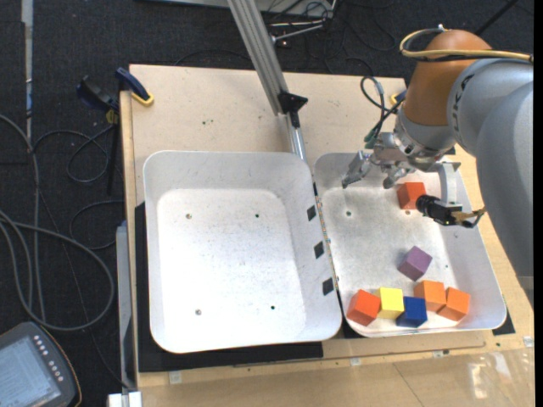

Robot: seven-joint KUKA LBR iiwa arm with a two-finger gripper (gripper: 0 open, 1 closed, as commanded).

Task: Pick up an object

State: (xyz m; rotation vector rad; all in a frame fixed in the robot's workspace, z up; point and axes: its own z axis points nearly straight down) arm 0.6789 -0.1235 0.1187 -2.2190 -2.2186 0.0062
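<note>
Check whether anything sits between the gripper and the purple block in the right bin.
Nothing visible does. The gripper hangs over the far end of the right bin; the purple block lies nearer the camera, with bare bin floor between. An orange block sits off to the side.

A pale fibreboard bench top [221, 108] sits on dark carpet [59, 49]. On it lie two shallow white plastic bins: the left bin [161, 227] and the right bin [339, 253], their edges touching, with small black clips [319, 248] along the seam. A slanted grey metal pole [259, 45] crosses the bench's far side. A blue-and-yellow clamp [134, 87] grips the far left corner. Black cables [42, 219] trail over the floor, near a grey handheld screen [30, 371].
</note>
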